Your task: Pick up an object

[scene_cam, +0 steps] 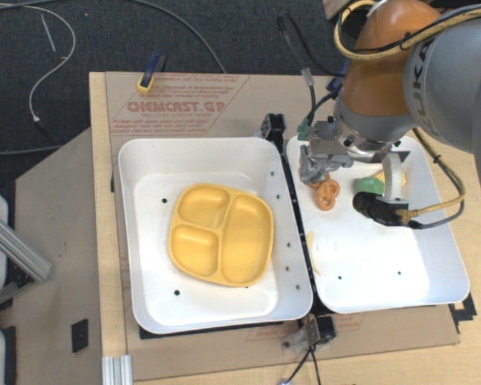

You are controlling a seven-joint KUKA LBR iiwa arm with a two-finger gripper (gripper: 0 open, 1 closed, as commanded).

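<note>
Two shallow white bins sit side by side on a cardboard-covered surface (184,103). The left bin (144,295) holds a yellow divided plate (222,234) with three compartments, lying flat near the bin's middle. The right bin (385,287) sits at 3 o'clock from it, their rims touching along the centre line.

The grey arm (457,70), with its orange band (381,54), reaches in from 2 o'clock and hangs over the upper part of the right bin. The tool (317,167) points down at the bin's upper left area, close to the shared rim. Whether it is spread or closed cannot be told from this angle, and nothing can be seen gripped in it.

Just at 4 o'clock from the tool lies a small orange pretzel-shaped object (327,195) on the bin floor, very near the tool tip; contact between them cannot be judged. At 3 o'clock from that piece, a small green object (369,185) shows partly under the arm's hardware. A black cable fitting (377,208) with a yellow cable (441,208) sits just below it.

A blue and yellow clip (151,70) lies at the cardboard's 11 o'clock edge, and white cables (40,62) trail across the dark carpet beyond.
</note>
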